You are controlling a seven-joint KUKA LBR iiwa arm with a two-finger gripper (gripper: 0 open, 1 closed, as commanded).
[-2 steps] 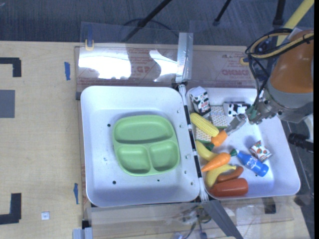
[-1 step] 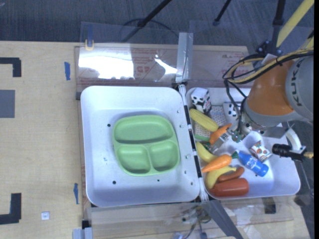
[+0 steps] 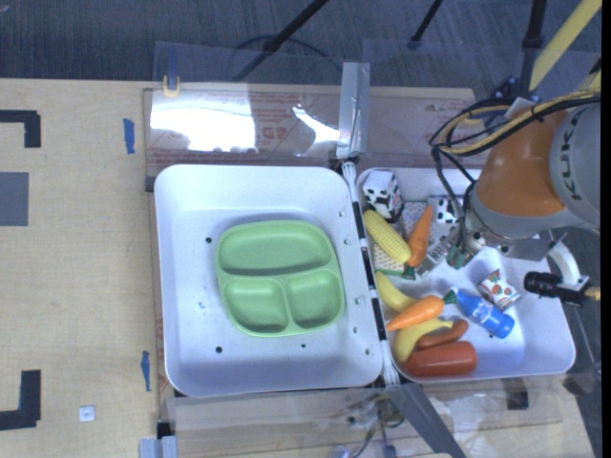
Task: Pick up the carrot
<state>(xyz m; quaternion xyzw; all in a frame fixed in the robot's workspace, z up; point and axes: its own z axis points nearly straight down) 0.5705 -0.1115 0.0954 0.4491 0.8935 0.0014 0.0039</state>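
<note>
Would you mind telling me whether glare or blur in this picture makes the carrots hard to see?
In the camera view, strong glare sits on the clear panel behind the left bin, away from the food; the two carrots, upper carrot and lower carrot, in the right bin are evenly lit and fairly sharp; the arm hangs over that bin's back, hiding its end effector.

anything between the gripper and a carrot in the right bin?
Nothing visible blocks the upper carrot: it lies just left of the gripper, leaning on the corn. The lower carrot rests on the banana, with the blue bottle to its right. Whether the gripper is open is unclear.
</note>
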